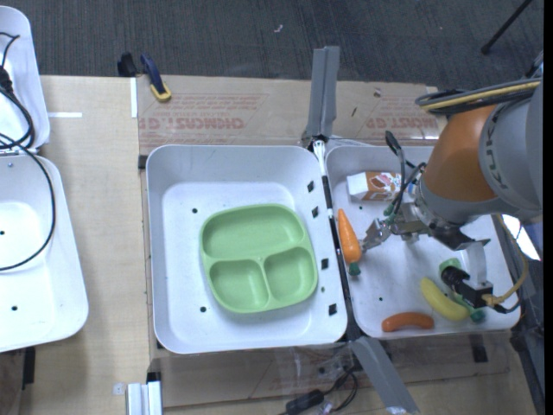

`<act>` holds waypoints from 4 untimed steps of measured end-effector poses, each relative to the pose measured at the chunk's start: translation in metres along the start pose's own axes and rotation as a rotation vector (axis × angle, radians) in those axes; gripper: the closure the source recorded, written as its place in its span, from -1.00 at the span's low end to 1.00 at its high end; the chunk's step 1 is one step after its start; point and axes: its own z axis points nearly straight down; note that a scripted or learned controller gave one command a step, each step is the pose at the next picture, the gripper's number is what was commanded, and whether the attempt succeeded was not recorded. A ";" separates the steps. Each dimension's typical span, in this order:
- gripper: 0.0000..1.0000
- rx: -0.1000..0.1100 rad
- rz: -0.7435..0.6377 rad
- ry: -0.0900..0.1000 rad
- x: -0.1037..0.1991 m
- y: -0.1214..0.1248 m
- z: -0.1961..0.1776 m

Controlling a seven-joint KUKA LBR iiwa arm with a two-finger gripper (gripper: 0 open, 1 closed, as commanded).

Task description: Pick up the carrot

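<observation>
The carrot (348, 236) is orange with a small green stub at its near end. It lies lengthwise against the left wall of the right bin (389, 277). My gripper (377, 233) hangs low in that bin just to the right of the carrot, close beside it, with nothing visibly held. The grey arm with its orange band (462, 167) comes in from the right and hides the bin's far right part.
A green divided plate (258, 257) sits in the left bin (173, 232). The right bin also holds a small white and brown carton (373, 185), a yellow banana (441, 299) and an orange-red sausage (408, 322). The wall between the bins runs beside the carrot.
</observation>
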 end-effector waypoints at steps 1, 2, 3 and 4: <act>-1.00 0.000 -0.122 0.002 0.099 0.054 -0.100; -1.00 0.003 -0.051 0.001 0.048 -0.033 -0.099; -1.00 0.002 -0.019 0.001 0.084 0.017 -0.146; -1.00 0.004 -0.007 0.002 0.011 -0.074 -0.098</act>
